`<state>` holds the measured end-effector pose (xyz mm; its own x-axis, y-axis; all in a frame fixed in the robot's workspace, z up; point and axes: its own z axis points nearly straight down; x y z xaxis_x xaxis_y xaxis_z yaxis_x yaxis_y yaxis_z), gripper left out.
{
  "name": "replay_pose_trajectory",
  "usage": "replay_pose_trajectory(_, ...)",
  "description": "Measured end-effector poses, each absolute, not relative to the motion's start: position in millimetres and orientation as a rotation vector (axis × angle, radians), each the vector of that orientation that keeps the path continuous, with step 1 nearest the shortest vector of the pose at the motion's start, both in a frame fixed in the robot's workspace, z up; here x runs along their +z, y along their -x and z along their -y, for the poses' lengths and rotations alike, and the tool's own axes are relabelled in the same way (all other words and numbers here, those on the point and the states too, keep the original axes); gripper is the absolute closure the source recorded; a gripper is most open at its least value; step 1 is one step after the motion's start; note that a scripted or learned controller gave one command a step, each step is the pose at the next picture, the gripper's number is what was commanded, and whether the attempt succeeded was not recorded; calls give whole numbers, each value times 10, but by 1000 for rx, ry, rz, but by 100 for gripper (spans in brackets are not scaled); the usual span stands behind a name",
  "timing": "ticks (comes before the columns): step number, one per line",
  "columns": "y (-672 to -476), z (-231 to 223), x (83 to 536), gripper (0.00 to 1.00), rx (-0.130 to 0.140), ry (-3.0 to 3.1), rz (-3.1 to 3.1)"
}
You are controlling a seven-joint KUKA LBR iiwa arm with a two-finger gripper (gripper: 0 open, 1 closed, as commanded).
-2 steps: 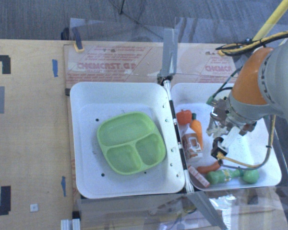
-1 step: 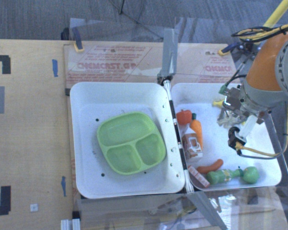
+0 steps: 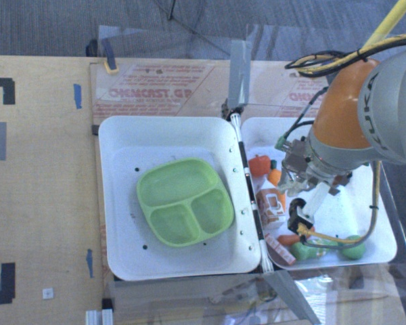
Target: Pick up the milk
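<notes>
A pale wooden bench top (image 3: 40, 181) is spreading across the left, and grey carpet is running along the top. On it, the left shallow white plastic bin (image 3: 122, 141) is holding a light green three-compartment plate (image 3: 185, 202). In the right white bin (image 3: 386, 242), the small brown-and-white milk carton (image 3: 271, 206) is lying near the dividing wall, just beside the two-finger gripper (image 3: 299, 189), which is hovering over it. Whether it is spread or closed I cannot tell. Judging by this, the approach step is underway; next comes lowering squarely onto the carton, clear of the orange toy pieces (image 3: 260, 166).
</notes>
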<state>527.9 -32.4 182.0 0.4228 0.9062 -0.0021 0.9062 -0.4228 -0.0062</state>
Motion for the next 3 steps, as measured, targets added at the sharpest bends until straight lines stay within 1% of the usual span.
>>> replay_pose_trajectory(1,-5008,-372,2177,100,7,2486,1916)
replay_pose_trajectory(2,-4800,579,2417,100,5,2355,2077)
replay_pose_trajectory(3,-5141,572,2278,100,4,2438,1980)
